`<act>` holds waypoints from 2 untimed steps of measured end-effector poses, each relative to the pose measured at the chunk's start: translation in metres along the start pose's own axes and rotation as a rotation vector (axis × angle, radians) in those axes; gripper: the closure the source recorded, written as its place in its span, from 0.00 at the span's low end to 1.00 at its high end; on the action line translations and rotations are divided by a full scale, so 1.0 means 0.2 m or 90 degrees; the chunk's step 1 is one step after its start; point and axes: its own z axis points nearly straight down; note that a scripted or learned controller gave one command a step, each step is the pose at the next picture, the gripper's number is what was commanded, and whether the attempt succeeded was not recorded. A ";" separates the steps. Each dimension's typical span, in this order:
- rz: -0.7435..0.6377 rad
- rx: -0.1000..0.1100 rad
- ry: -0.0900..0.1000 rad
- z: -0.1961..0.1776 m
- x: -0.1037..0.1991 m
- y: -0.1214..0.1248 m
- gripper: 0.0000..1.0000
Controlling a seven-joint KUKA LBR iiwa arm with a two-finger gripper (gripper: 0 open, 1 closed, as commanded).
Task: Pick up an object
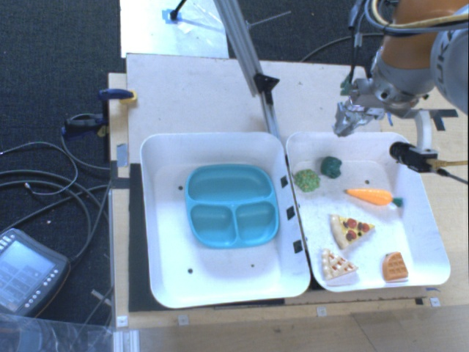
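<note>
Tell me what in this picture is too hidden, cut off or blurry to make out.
- Gripper, camera view: small and blurred above the right bin's far rim; finger state unreadable.
- Arm: cut off by the top and right edges.
- Dark green toy: too small to identify.
- Orange-brown item in the near corner: too blurry to name.
- Handheld screen: cut by the left edge, display unreadable.

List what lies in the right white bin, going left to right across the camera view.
Light green broccoli floret → dark green leafy vegetable toy → pepperoni pizza slice toy → orange carrot toy → orange bread-slice toy. The pale checkered wedge overlaps the others' span, so I leave it out.
</note>
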 end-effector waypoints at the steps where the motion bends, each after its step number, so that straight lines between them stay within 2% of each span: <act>1: 0.000 0.000 0.000 0.00 0.29 0.04 1.00; 2: 0.000 0.002 0.000 -0.01 0.57 0.01 1.00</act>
